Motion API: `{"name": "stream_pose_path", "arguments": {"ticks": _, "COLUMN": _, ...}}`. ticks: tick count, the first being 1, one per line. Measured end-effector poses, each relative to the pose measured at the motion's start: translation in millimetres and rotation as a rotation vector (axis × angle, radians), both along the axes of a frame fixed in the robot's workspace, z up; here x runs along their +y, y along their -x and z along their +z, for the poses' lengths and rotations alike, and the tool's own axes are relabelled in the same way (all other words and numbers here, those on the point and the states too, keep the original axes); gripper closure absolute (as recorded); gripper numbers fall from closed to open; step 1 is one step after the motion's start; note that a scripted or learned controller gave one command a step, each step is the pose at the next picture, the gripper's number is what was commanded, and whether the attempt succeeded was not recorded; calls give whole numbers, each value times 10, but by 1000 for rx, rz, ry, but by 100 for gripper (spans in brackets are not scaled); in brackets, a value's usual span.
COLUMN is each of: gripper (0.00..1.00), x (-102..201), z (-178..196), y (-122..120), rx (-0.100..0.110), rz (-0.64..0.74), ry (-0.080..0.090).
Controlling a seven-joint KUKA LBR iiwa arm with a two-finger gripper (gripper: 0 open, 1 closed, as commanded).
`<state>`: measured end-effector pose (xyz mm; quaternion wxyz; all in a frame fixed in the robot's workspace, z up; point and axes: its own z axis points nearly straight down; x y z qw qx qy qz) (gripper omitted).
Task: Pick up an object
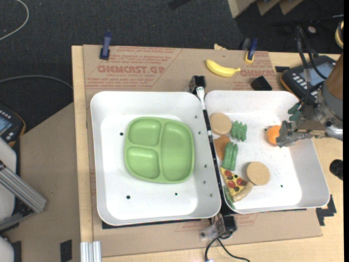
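My gripper (pixel 284 134) is over the right side of the right bin (pixel 305 192), reaching in from the right. A small orange ball (pixel 272 134) lies right at its tip, touching or nearly touching it. Whether the ball is gripped is not visible. Further left in the same bin lie a round tan cookie (pixel 221 123), a small green leafy piece (pixel 239 131), a long green vegetable (pixel 230 156), a brown-orange piece (pixel 221 145), a pizza slice (pixel 235 183) and a second tan disc (pixel 257 173).
The left bin (pixel 109 119) holds a green divided plate (pixel 160 149). A yellow banana (pixel 222 69) lies on the brown board behind the right bin, next to a blue clamp (pixel 251 51). Dark devices and cables crowd the right edge.
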<state>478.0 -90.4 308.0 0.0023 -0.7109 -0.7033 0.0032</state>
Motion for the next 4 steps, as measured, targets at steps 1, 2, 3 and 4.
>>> {"name": "stream_pose_path", "arguments": {"ticks": 1, "gripper": 100, "x": 788, "z": 1487, "y": -30, "rx": -28, "rz": 21, "ry": -3}}
{"name": "stream_pose_path", "arguments": {"ticks": 2, "gripper": 100, "x": 188, "z": 876, "y": -8, "rx": -2, "rz": 4, "ry": 0}}
{"name": "stream_pose_path", "arguments": {"ticks": 3, "gripper": 100, "x": -600, "z": 53, "y": 7, "rx": 1, "rz": 1, "ry": 0}}
{"name": "stream_pose_path", "arguments": {"ticks": 4, "gripper": 100, "x": 328, "z": -1053, "y": -59, "rx": 3, "rz": 18, "ry": -7}}
